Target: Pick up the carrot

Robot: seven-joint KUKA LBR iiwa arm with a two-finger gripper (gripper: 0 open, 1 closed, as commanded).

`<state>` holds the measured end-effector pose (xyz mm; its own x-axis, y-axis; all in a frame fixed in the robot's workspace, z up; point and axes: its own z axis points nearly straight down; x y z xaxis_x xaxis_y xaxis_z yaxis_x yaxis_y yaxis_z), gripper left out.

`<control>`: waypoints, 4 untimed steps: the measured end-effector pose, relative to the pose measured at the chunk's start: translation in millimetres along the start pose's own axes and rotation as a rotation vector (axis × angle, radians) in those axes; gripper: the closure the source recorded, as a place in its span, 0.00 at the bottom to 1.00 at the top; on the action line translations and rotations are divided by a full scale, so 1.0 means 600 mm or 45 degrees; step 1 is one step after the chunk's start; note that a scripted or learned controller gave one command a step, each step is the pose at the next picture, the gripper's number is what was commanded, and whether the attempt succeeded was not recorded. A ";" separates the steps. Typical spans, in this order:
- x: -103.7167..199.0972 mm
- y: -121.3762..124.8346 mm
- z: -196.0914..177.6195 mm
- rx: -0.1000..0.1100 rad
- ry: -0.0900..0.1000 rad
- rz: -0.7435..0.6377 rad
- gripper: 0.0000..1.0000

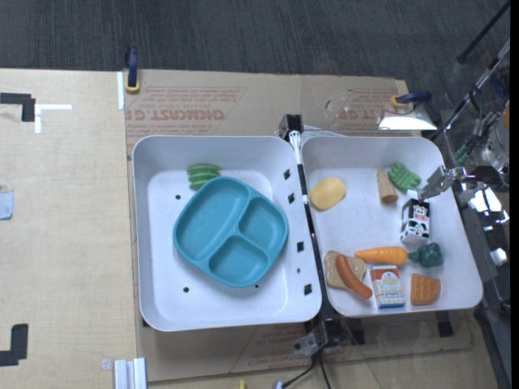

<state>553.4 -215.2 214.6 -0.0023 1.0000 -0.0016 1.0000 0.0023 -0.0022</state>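
The carrot (381, 254) is a small orange piece lying on its side in the lower half of the right bin (357, 156), with its tip pointing left. A green broccoli piece (427, 255) rests against its right end. A cow-patterned milk carton (415, 221) stands just above it. My gripper (442, 183) hangs at the right bin's right rim, above and to the right of the carrot and well apart from it. Nothing is visibly held in it.
Around the carrot lie a sausage (351, 274) on a bread slice (332, 266), a juice box (388, 286) and an orange wedge (424, 288). A yellow potato (328, 193), a bread roll (387, 185) and a green leaf (403, 175) lie farther back. The left bin (154, 241) holds a blue divided plate (231, 231) and a pea pod (203, 173).
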 end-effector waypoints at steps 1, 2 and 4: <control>0.069 -0.043 0.168 -0.033 -0.014 -0.221 0.00; 0.123 -0.099 0.176 -0.077 -0.046 -0.326 0.00; 0.145 -0.097 0.176 -0.085 -0.036 0.055 0.00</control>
<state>494.7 -128.3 108.7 0.0421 0.9987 -0.0287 0.9970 -0.0401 0.0654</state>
